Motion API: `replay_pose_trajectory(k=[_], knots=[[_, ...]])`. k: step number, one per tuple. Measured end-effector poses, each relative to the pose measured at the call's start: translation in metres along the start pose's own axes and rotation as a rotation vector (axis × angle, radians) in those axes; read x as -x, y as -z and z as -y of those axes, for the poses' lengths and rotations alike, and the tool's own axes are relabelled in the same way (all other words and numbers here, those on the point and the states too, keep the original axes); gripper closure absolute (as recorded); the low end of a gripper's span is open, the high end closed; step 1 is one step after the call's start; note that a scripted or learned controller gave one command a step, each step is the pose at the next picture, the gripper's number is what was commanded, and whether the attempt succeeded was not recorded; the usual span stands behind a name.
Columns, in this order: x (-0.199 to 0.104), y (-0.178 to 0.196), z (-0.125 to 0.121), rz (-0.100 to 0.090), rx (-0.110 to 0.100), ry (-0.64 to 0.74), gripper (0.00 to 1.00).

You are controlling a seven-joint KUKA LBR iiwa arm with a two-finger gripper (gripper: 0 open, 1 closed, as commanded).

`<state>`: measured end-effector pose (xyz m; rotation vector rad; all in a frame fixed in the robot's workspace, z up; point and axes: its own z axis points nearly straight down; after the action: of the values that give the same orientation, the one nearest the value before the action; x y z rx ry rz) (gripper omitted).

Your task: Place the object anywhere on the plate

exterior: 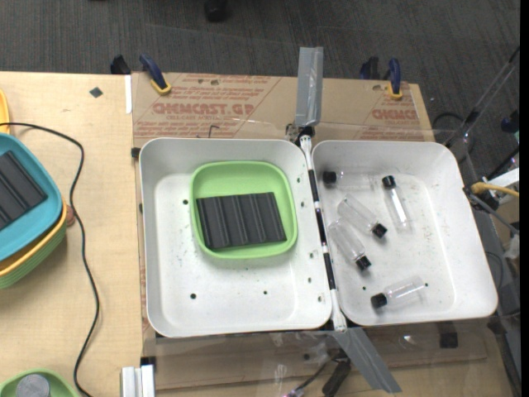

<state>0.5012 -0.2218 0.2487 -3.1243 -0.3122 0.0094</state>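
A green square plate (245, 190) with a dark ribbed insert (241, 221) rests in the left white bin (165, 288). Several clear plastic vials with black caps lie in the right white bin (463, 222): one (394, 198) near the back, one (362, 219) in the middle, one (350, 247) beside it, one (398, 294) near the front. A loose black cap (329, 176) sits at the right bin's back left.
A teal and yellow stack of dishes (29, 209) stands at the far left on the wooden bench, with a black cable (83, 246) running past it. Cardboard (215, 102) lies behind the bins, held by clamps (154, 73).
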Motion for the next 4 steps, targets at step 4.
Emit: replay_pose_trajectory(k=[4], knots=[[0.024, -0.004, 0.004, -0.001, 0.0, -0.004, 0.0]])
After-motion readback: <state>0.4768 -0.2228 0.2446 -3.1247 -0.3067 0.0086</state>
